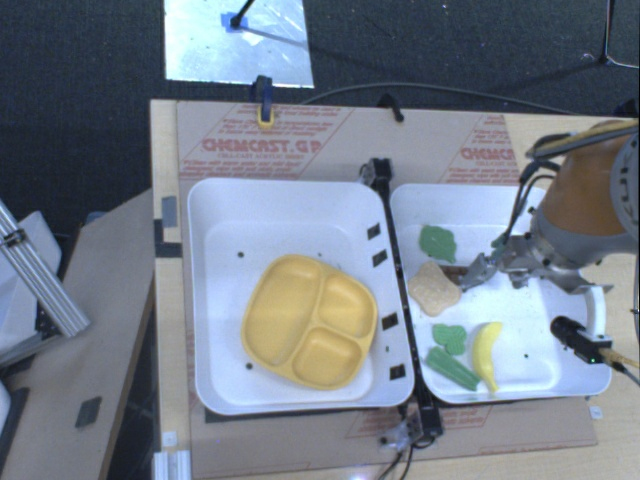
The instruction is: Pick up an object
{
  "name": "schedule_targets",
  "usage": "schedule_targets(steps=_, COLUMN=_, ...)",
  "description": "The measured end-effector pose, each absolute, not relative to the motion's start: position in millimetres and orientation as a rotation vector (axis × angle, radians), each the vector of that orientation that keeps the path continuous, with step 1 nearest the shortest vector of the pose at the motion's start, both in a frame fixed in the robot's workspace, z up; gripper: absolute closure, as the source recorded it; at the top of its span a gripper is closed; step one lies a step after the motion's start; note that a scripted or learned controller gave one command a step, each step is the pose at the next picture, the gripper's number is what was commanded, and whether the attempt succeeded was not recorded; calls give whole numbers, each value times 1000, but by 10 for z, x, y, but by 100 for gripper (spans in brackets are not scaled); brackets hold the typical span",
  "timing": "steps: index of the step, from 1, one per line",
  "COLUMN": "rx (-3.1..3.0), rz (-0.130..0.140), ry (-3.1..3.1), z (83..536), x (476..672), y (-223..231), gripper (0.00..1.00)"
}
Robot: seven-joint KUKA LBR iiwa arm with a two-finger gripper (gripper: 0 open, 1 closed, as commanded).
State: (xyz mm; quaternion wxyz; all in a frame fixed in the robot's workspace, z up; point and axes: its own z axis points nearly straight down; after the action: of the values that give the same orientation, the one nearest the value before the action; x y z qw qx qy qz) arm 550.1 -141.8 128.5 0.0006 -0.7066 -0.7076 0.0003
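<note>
I read red "CHEMCAST GP" print on the brown protective sheet (pixel 300 138) under my bins, repeated at upper left and upper right; smaller lines beneath are too blurred to read

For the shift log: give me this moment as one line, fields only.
phase: reaching | gripper: in right bin, beside tan bread slice | grasp: none seen | also there: banana, green pieces | left bin: yellow tray

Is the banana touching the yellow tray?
Apart. The camera view shows the banana in the right bin and the yellow tray in the left bin, divider between.
</note>
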Motion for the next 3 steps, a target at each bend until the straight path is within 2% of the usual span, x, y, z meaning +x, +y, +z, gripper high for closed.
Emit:
schedule_targets(steps=1, rx=-2221, rz=-2, ry=-2226, z=1415, x=5511, y=-1424, gripper=100)
schedule_targets(steps=3, rx=-2221, rz=-7, ry=-2232, z=2683, x=5638, y=-1425, gripper=100)
